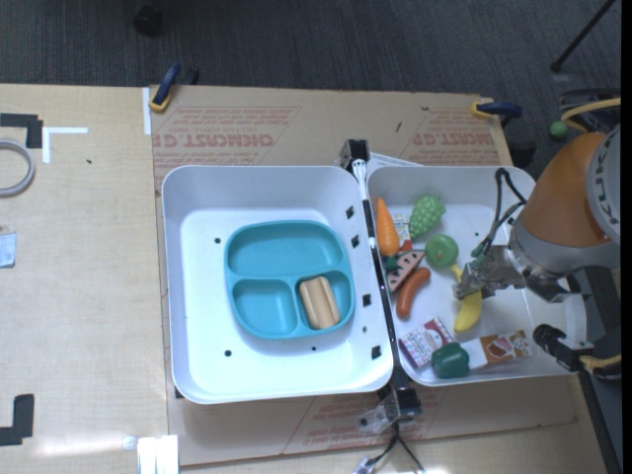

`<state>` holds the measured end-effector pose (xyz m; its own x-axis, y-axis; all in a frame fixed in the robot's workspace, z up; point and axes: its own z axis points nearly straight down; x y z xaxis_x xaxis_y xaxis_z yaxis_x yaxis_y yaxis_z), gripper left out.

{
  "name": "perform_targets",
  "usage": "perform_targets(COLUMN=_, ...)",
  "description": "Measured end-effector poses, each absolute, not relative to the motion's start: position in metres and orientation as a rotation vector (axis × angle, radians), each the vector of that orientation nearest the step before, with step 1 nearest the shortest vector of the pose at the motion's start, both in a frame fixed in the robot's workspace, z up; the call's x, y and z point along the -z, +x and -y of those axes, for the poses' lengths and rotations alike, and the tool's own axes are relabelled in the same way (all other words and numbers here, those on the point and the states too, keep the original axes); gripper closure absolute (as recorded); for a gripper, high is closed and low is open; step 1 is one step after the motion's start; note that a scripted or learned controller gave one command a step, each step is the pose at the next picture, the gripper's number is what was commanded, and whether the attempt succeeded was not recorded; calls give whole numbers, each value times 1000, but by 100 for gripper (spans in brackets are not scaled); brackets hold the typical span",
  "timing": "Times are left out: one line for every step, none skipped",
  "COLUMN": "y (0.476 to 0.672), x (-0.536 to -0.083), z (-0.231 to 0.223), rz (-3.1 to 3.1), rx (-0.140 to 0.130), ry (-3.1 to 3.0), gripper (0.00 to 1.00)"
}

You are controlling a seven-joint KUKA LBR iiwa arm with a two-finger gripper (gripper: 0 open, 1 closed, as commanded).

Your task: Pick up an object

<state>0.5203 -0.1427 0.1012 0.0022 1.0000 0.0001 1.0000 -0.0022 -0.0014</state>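
Nearest us, in the right bin (513, 373), lay a packet (502, 348) whose print we could not read. Above it our jaws (472, 286) hung over the banana (468, 311), probably lined up for a grasp; we cannot tell their state. Farther off, cardboard (227, 126) read "CHEMAST GP".

Across the top of the frame you see dark grey carpet (326, 28). Below it runs the pale wooden bench (79, 294), filling the left side. A brown cardboard sheet (296, 126) with red printing lies over its middle and right. Blue clamps sit at the upper left (166, 85) and upper right (497, 110) corners of the cardboard. Light is even and soft.
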Motion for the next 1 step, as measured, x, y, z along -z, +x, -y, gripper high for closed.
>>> perform_targets(y=558, x=-196, z=84, rz=2224, rx=-1, ry=-2220, gripper=100)
